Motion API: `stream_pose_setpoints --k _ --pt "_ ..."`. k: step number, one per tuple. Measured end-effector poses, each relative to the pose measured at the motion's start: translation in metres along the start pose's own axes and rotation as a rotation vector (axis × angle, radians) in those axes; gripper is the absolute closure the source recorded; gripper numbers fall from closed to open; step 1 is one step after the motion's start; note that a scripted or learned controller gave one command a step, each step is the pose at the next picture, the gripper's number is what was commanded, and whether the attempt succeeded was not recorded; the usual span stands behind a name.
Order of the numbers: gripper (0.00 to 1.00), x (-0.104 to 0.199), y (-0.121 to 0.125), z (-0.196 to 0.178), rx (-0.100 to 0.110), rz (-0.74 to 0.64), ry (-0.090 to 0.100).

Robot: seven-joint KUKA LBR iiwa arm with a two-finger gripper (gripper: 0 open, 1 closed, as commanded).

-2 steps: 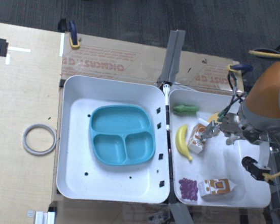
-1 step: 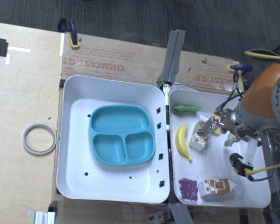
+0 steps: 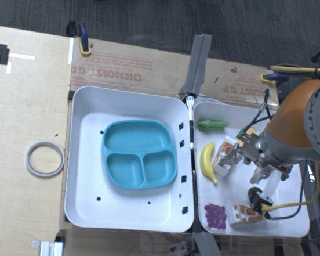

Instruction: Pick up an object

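The pincer (image 3: 233,155) hangs low over the right bin (image 3: 287,229), and I cannot tell if it is open or closed because the view is too blurred there. It is just beside a small white and brown packet (image 3: 224,156), with the banana (image 3: 207,163) lying to the left of that packet. In the same bin I see a green object (image 3: 212,125) near the far wall, purple grapes (image 3: 215,216) and a small carton (image 3: 246,215) near the front wall, while the left bin (image 3: 79,161) holds a blue divided plate (image 3: 139,154) with 3 compartments.

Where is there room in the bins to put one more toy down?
Bare floor rings the blue tray in the left bin, widest along its near wall. The right bin is crowded: banana, green toy, purple grapes, small box and gripper.
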State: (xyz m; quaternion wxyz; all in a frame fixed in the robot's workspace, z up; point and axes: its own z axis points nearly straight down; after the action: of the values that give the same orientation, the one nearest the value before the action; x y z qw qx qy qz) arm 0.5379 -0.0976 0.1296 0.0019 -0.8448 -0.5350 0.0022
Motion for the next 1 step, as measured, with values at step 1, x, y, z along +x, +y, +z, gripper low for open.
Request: stream_pose_setpoints --k 1 --pt "0.00 0.0066 0.0590 0.0239 -0.025 -0.308 0.007"
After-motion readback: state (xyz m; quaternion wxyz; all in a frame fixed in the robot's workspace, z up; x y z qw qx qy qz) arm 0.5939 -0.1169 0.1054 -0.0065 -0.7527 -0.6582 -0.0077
